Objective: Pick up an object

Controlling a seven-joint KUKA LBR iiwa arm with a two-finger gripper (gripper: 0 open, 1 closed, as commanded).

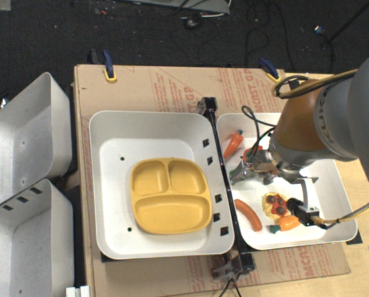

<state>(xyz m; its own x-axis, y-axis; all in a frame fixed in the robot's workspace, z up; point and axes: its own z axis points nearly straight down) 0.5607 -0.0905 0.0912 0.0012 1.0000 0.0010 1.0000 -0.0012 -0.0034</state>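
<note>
My gripper (245, 168) hangs low over the left part of the right bin (342, 184), below the grey arm's orange band (296, 125). Just up and left of it lies an orange-red carrot-like toy (233, 143). A red sausage toy (247, 215) lies below the gripper, near the bin's front left. To the right of the sausage sit a small pizza-like piece (273, 205) and an orange toy with a green end (287, 223). The arm hides much of the bin's back and middle.
The left bin (104, 166) holds a yellow divided plate (171, 195). A black divider with clips (220, 178) runs between the bins. Black cables (308, 212) trail from the wrist over the right bin. White containers (23, 166) stand off the bench at left.
</note>
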